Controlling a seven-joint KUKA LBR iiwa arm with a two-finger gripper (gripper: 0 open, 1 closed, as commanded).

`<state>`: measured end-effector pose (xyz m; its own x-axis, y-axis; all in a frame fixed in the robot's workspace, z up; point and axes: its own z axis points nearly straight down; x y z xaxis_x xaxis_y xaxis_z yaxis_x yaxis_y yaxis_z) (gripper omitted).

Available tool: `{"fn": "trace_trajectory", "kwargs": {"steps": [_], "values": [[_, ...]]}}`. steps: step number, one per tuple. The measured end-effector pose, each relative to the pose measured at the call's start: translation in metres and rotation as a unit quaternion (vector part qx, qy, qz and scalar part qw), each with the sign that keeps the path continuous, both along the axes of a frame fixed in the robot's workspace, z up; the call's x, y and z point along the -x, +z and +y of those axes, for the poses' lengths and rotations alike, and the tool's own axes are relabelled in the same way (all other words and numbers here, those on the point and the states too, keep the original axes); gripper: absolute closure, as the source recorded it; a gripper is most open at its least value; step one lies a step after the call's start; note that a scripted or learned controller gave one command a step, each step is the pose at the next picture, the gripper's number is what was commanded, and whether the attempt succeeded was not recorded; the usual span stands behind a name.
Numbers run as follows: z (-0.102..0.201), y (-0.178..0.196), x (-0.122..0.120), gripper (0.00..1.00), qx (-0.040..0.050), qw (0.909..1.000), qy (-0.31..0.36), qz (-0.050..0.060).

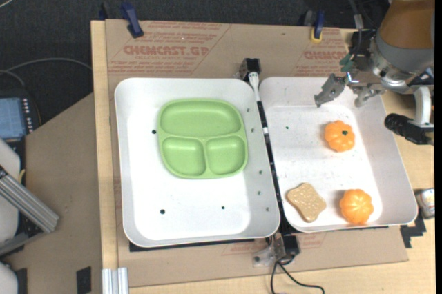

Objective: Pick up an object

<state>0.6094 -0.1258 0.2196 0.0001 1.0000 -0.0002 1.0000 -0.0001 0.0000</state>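
Note:
The right bin (297,116) holds two small orange pumpkins: one (339,135) near its middle right, another (356,206) at the front right corner. A tan slice of toast (306,201) lies at the front, just left of the second pumpkin. My gripper (344,94) hovers over the back of the right bin, fingers spread apart and open, nothing between them. It stands above and behind the nearer pumpkin, not touching it.
The left bin (138,161) bears a green three-compartment plate (203,138). A black divider clamp (251,69) sits between the bins at the back. Blue clips (131,18) hold the cardboard base. The arm's grey body (407,23) fills the upper right.

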Motion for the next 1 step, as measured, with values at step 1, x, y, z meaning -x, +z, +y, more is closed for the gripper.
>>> {"fn": "trace_trajectory", "kwargs": {"steps": [1], "values": [[-0.0639, -0.1254, 0.0281, 0.00, -0.0005, 1.0000, -0.003, 0.005]]}}
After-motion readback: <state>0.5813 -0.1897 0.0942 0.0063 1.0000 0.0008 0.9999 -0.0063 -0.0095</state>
